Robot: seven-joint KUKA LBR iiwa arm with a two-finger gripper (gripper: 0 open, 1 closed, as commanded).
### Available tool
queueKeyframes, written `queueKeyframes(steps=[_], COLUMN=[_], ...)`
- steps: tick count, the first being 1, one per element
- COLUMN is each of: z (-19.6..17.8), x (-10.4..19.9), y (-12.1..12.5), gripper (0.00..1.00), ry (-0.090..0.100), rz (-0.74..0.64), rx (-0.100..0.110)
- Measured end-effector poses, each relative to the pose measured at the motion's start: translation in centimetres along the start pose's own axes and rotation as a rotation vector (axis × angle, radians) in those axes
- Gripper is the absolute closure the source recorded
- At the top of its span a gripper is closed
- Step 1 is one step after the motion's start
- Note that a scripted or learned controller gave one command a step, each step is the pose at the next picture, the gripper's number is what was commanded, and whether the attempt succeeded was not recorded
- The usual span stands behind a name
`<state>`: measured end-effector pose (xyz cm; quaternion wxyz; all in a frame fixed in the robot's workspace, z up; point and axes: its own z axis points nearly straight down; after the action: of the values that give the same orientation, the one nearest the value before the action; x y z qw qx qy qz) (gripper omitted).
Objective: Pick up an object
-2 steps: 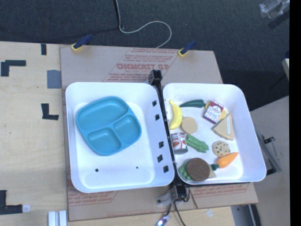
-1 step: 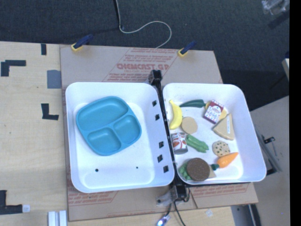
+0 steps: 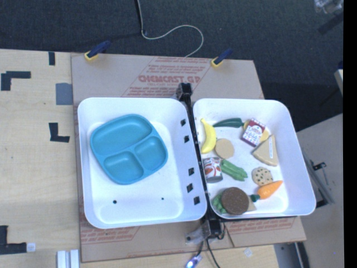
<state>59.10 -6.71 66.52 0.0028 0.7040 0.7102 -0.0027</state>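
From my feed I look down on a pale wooden bench (image 3: 33, 166) marked with short black tape strips (image 3: 15, 79), and on it a brown cardboard sheet (image 3: 162, 77) with red lettering, pinned at its far edge by two blue-and-yellow clamps (image 3: 97, 50). Beyond the bench I see dark blue-grey carpet (image 3: 251, 21), with a thin cable (image 3: 167, 35) looping across it towards the cardboard. The light is even and soft, with no hard shadows.

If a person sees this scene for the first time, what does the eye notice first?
First, the blue divided plate, alone in the left bin. Next, the crowd of toy food in the right bin: a yellow banana near the middle wall and an orange carrot toward the front right.
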Motion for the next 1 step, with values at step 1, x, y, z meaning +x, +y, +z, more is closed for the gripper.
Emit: queueKeyframes(steps=[1], z=[-1.01], x=[0.04], y=[0.02], gripper=[1.00], ry=[0.000], rz=[-0.001], rx=[0.000])
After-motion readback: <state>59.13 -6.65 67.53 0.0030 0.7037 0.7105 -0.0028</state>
